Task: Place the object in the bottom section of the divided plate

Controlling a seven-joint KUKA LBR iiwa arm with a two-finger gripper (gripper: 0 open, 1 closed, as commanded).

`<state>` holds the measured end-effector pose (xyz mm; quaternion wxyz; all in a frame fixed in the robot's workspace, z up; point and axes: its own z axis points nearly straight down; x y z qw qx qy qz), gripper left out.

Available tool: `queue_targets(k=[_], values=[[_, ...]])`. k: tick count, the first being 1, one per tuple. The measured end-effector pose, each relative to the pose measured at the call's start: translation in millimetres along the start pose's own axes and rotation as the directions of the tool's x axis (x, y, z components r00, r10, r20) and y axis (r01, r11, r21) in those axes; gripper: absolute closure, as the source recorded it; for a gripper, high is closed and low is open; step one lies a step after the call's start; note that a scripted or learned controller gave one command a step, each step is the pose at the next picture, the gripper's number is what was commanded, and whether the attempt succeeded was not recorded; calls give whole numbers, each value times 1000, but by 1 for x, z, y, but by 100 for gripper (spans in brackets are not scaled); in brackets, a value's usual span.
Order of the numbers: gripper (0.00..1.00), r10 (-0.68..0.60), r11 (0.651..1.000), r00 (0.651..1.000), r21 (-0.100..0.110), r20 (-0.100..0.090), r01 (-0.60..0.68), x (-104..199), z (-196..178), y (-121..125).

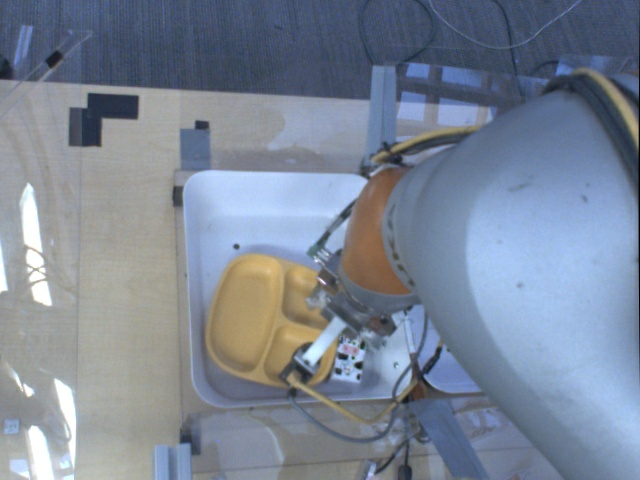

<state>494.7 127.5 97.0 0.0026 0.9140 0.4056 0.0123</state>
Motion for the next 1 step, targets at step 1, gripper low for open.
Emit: queue_targets(k=[1], values=[[0,0,1000,1000,0,0,0,0,0,0]])
